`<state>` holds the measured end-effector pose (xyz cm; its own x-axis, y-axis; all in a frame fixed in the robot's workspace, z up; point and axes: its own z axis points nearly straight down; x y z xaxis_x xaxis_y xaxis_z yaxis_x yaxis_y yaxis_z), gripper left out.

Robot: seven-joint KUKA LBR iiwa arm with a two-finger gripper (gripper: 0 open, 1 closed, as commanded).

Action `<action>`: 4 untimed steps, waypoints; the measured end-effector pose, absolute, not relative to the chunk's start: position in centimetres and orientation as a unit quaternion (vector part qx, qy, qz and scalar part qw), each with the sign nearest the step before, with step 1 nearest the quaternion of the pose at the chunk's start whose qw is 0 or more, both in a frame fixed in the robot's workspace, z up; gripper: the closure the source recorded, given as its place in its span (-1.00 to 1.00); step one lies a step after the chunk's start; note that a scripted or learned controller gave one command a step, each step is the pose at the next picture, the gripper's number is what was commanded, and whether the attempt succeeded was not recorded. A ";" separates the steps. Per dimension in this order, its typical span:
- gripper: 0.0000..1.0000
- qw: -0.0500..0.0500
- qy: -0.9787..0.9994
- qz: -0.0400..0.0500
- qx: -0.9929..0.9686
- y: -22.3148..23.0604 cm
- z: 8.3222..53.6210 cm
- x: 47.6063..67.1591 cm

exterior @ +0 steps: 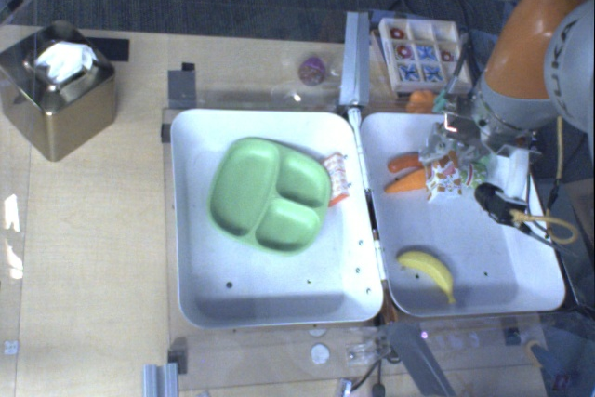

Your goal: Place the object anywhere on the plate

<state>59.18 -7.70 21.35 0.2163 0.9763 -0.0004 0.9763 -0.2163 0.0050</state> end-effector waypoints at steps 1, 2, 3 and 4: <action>1.00 0.002 0.644 0.002 0.765 -2.6 23.4 62.5; 1.00 0.000 0.676 0.001 0.737 5.2 18.4 60.1; 1.00 0.000 0.723 0.001 0.690 11.7 14.3 62.2; -1.00 0.000 0.723 0.001 0.691 11.7 14.3 62.2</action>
